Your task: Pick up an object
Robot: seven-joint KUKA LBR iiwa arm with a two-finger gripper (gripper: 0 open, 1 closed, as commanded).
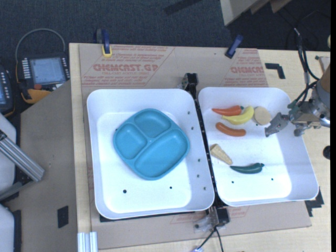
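Cardboard-topped worktop (79, 140), right bin (299, 177): my fingers (274, 125), spread and holding nothing, hover beside the round beige piece (261, 115); approach step, next descend and close.

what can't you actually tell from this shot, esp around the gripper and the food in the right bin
- Gripper, camera view: too small and blurred to judge its grip; nothing visibly held.
- Arm: cut off by the right edge.
- Round beige item: too small to identify; whether it touches the banana is unclear.
- Blue divided plate: hides the left bin floor beneath it.
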